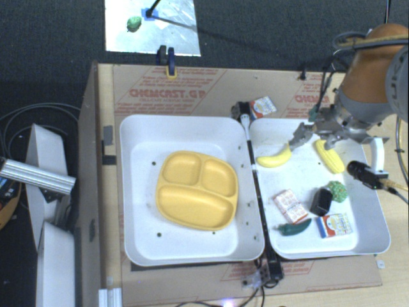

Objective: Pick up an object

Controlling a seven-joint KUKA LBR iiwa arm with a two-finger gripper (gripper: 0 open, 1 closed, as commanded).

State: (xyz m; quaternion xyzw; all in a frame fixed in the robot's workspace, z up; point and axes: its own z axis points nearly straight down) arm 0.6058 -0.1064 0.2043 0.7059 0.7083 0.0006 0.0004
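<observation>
In the right bin [377, 235] lie a yellow banana [273, 158], a yellow corn cob [330, 157], a green broccoli piece [337, 191], a black block [321, 202], a red-and-white box [289, 204], a small blue-and-red box [335, 225] and a dark green vegetable [295, 227]. My gripper [315, 137] hangs over the bin's far part, open, with nothing between its fingers. One finger points down toward the banana's right end. The other stands just above the corn cob.
The left bin [137, 171] holds a yellow divided plate [197, 189]. A small carton [262, 106] lies on the bench beyond the bins' shared rim. A black cylinder [364, 173] on a white bracket juts from the arm over the right bin's right side.
</observation>
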